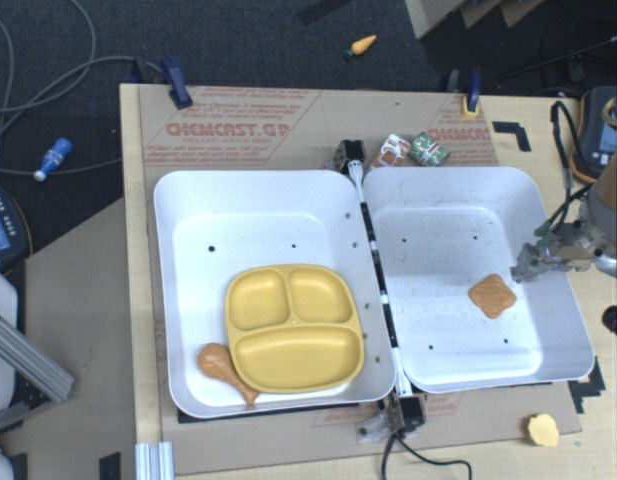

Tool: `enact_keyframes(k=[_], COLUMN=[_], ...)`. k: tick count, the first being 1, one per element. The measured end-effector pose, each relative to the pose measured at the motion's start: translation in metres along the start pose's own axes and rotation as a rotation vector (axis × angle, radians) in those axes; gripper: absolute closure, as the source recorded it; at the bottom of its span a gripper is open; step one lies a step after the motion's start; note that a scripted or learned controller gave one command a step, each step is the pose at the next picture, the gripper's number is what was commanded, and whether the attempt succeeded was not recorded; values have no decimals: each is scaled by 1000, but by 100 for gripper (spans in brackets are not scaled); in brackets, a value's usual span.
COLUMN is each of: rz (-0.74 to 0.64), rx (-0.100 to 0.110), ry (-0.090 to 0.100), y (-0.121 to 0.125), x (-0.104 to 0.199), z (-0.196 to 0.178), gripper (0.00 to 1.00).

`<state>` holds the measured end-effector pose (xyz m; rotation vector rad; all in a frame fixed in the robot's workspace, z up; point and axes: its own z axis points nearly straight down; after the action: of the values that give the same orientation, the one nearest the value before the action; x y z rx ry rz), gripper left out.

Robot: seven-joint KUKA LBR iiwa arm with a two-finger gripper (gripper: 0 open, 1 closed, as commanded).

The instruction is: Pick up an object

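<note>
While the grey arm reaches in over the right bin's (458,368) outer wall, the tool (528,265) hangs low at that bin's right side, and whether it is spread or pressed together cannot be told from this slanted view. Nothing shows between its tips. Just below and beside the tool lies a small tan biscuit-like piece (492,295), flat on the bin floor and apart from the tool. Farther from the tool, across the seam between the two bins, the left bin (188,218) carries a yellow divided plate (293,328) with three compartments, and an orange-brown toy drumstick (224,367) lies touching the plate's far lower corner. Beyond the bins' upper rim, on the cardboard-covered worktop (238,128), sit a crumpled red-and-white wrapper (393,151) and a green one (428,149) side by side. A yellow lump (542,429) rests on the worktop near the right bin's lower corner. Two blue clamps (174,81) grip the worktop's far edge.
</note>
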<state>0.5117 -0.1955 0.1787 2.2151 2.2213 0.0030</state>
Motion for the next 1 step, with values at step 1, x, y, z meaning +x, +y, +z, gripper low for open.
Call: enact_keyframes(k=[1], rz=[2], rx=[3], ry=[1], y=[-1], x=[-1], z=[2], gripper=[0])
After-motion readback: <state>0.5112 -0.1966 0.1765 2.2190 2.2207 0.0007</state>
